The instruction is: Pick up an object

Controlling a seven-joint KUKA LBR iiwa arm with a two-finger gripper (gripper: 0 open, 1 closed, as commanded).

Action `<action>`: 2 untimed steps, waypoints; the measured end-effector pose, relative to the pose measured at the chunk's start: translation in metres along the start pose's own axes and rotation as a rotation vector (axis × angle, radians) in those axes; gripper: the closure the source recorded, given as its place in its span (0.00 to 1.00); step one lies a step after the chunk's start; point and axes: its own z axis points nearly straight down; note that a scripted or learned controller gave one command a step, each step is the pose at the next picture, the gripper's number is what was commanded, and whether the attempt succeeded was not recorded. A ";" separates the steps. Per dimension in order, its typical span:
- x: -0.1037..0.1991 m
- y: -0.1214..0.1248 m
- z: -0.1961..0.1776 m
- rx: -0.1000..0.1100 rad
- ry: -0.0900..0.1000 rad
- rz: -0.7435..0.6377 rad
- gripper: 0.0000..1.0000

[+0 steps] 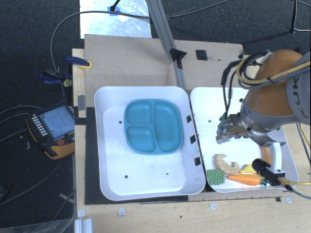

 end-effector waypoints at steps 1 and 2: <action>0.055 -0.005 -0.010 -0.001 0.001 -0.002 1.00; 0.099 -0.002 -0.013 0.000 0.000 0.001 1.00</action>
